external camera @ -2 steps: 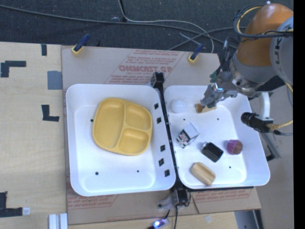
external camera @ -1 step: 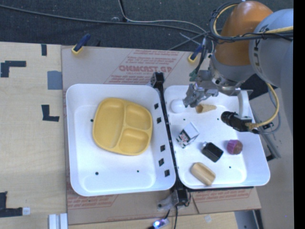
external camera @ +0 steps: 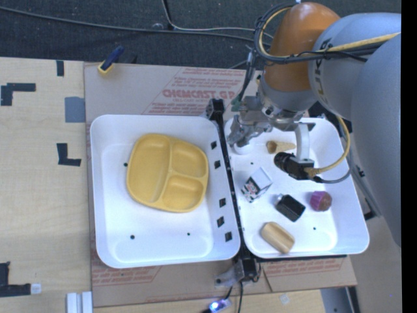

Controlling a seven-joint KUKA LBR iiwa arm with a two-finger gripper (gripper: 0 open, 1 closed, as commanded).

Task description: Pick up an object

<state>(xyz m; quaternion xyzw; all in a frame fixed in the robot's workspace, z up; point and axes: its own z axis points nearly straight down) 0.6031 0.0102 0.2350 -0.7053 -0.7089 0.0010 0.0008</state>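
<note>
Since the task names no particular object, the likeliest candidate is the small white-and-grey block [external camera: 256,183] lying near the left wall of the right bin [external camera: 345,240], toward mid-length, its long axis slanted. It sits just below the gripper [external camera: 242,135], which hangs over the bin's top left corner; whether the gripper is open or closed cannot be told, and nothing is visibly held. Other candidates: tan piece [external camera: 280,147] near the top edge, black block [external camera: 290,207] mid-bin, purple piece [external camera: 320,201] toward the right edge, tan cylinder [external camera: 277,236] near the bottom edge. The left bin [external camera: 111,233] holds a yellow divided plate [external camera: 167,172]. Both bins rest on cardboard [external camera: 163,90] over the wooden bench [external camera: 32,175].
</note>
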